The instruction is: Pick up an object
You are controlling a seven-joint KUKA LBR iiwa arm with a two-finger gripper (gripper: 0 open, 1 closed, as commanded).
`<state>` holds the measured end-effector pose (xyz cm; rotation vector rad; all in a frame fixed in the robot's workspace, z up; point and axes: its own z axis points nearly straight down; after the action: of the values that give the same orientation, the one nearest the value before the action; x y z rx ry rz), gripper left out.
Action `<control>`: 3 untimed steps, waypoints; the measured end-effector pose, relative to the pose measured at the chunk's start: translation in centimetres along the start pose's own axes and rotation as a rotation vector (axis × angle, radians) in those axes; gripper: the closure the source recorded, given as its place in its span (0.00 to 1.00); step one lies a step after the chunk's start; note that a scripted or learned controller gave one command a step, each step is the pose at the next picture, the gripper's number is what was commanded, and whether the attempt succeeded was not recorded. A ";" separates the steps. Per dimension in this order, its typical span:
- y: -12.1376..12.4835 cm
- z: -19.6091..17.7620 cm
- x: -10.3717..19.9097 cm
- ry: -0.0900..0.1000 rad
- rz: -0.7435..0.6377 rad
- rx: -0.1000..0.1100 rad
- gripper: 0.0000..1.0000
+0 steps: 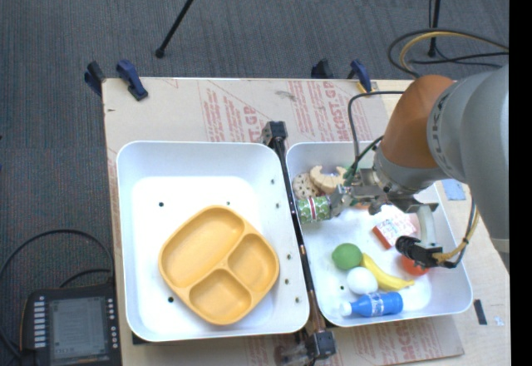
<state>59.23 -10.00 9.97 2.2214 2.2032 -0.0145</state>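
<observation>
Beside the gripper, whose state I cannot tell, lies a green-patterned can.

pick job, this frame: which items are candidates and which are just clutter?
Candidates, all in the right bin:
green can beside the end effector
green ball
white egg
banana
blue bottle
red-and-white packet

Lying about:
yellow divided plate in the left bin
blue clamps
handheld pendant on the floor
</observation>
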 end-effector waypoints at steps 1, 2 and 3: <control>-4.8 1.3 -3.0 0.017 -0.007 0.006 0.00; -4.8 0.4 -3.0 0.019 -0.005 0.008 1.00; -4.8 0.4 -3.0 0.019 -0.004 0.008 0.00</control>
<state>54.41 -13.01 9.61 2.2306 2.2209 -0.0016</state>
